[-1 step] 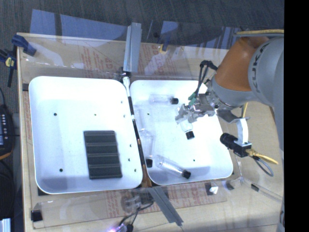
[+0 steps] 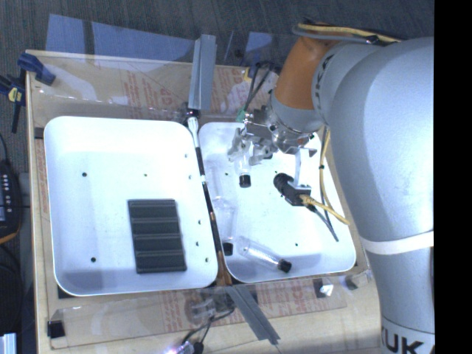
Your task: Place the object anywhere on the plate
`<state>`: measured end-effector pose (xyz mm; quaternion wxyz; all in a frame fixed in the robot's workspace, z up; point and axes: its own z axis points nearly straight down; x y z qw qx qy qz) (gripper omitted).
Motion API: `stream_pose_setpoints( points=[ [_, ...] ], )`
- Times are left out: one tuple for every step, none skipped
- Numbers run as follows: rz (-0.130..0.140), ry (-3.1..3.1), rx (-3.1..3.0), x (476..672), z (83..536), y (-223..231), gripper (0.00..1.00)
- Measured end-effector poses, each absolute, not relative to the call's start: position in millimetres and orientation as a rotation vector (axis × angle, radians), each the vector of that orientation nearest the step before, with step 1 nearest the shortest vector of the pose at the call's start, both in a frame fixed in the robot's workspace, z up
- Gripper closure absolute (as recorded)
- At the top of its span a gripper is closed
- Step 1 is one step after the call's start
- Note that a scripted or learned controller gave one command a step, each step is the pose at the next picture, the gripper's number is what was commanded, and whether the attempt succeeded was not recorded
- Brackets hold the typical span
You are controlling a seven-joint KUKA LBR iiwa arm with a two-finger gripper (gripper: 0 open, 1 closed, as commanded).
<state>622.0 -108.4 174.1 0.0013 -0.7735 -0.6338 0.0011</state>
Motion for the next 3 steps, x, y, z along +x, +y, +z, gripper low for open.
stream_pose_setpoints(
  points=[
    [0.003, -1.950, -2.458, 640.9, 202.5, -30.8, 1.00],
    [0.004, -1.700, -2.639, 648.0, 190.9, 37.4, 1.00],
    [0.007, -2.022, -2.398, 583.2, 233.2, 121.7, 1.00]
  ],
)
